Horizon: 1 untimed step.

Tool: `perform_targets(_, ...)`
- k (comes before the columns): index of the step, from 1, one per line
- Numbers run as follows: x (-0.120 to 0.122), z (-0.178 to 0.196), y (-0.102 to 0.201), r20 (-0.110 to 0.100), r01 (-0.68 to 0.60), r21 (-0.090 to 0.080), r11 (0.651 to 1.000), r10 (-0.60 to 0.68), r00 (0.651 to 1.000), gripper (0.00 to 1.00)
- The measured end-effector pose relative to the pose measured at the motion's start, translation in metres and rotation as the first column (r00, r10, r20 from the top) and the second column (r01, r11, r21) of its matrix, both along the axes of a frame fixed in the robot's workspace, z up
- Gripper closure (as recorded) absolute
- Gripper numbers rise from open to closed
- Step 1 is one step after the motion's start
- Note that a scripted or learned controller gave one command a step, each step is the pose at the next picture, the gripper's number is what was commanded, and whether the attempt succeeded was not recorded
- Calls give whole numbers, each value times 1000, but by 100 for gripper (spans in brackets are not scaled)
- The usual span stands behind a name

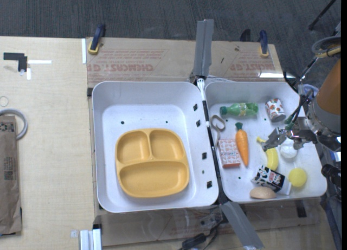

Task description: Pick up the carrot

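Observation:
The carrot (242,143), orange with a green top, lies lengthwise in the left part of the right bin (255,94), beside a small red-and-white box (229,153). My gripper (280,136) hangs over the right side of that bin, a little right of the carrot and above a yellow banana (271,158). Its fingers look spread apart with nothing between them. The carrot lies free, not touched by the gripper.
The right bin also holds a green bottle (239,109), a patterned can (275,109), a black-and-white carton (268,178), a yellow ball (297,177), a tan bun (263,193) and a pink ring (217,123). The left bin (103,135) holds a yellow divided plate (152,162).

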State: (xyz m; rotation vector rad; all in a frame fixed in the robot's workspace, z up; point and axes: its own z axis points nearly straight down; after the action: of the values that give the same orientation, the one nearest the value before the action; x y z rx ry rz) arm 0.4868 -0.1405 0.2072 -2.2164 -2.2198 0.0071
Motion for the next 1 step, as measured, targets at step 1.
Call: perform_targets(1, 15, -114, 36, 10, -70, -1, 998, 70, 998, 0)
